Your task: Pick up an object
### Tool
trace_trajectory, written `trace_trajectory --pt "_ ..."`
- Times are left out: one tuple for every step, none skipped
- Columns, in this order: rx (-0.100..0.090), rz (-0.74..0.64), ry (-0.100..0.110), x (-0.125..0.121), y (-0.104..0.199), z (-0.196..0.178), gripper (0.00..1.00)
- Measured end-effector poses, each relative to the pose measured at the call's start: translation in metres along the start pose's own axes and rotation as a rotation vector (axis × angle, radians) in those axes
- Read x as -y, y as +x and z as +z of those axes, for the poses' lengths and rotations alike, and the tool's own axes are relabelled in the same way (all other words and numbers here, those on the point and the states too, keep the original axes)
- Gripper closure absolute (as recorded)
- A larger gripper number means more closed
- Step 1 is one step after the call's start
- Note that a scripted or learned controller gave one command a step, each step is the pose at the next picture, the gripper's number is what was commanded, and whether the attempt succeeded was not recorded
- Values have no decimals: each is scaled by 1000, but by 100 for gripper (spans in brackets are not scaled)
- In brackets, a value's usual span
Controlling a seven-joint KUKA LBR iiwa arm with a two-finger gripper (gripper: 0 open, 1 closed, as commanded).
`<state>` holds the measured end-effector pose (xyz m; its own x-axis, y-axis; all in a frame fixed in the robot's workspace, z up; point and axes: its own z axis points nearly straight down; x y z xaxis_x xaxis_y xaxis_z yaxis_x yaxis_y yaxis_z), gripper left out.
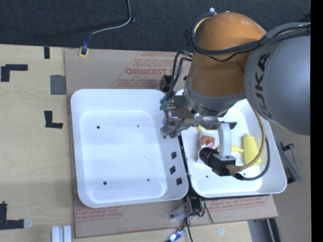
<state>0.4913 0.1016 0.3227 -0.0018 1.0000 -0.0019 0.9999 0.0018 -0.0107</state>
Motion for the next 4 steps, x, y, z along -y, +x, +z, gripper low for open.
trace_trajectory --pt "-4 -2 -20 9 4 -132 100" --pt "-3 -1 -18 -18 26 -209 100" --pt "0 -2 -7 -17 66 -158 100" --pt "-2 2 -19 -111 63 -216 100"
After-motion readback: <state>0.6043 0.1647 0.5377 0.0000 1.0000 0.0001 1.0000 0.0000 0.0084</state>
